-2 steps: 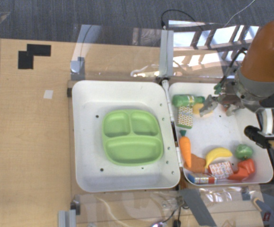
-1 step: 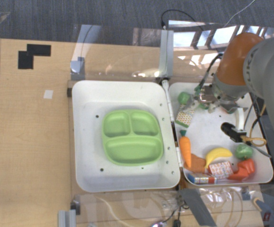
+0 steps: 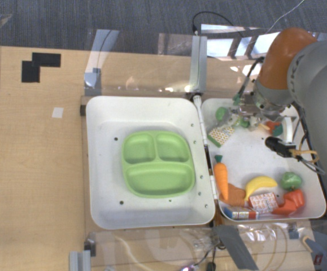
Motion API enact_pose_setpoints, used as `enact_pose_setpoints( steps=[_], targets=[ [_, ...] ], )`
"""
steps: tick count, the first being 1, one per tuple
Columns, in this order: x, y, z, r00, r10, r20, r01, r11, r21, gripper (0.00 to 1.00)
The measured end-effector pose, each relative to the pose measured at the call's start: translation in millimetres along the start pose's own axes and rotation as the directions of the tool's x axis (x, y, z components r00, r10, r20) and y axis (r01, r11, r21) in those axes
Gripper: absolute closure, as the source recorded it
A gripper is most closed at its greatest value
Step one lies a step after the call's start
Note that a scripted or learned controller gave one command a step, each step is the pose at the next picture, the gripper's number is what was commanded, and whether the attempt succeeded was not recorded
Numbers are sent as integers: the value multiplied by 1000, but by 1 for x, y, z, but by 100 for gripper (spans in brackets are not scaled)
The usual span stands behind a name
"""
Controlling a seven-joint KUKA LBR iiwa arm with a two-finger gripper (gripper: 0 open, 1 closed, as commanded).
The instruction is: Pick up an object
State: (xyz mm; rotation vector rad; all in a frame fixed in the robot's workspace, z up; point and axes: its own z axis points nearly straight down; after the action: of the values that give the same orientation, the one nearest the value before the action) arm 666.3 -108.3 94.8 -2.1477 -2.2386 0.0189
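The pincer (image 3: 248,113) is positioned low over the far end of the right bin (image 3: 321,208), at the far right part of the table (image 3: 33,174). Its state cannot be told, since the wrist hardware hides it. No object is seen lifted clear of the bin, so the pick is judged not yet completed.

A small green item (image 3: 222,114) and a patterned packet (image 3: 221,134) are located just beside the pincer, near the bin's far left corner; either is judged a likely target. A carrot (image 3: 221,178) is laid along the bin's left wall. A banana (image 3: 260,184), a small box (image 3: 263,201), a red item (image 3: 290,202) and a green round item (image 3: 291,180) are grouped at the near end.

The left bin (image 3: 104,208) is occupied by a green divided plate (image 3: 158,164).

Remaining steps, as judged: closing on one object, then lifting it free of the bin
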Motion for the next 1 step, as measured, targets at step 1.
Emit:
enact_pose_setpoints(
  steps=[1],
  targets=[
    [0,-1,-8,1000,-4,1,4,1000,8,100]
  ],
)
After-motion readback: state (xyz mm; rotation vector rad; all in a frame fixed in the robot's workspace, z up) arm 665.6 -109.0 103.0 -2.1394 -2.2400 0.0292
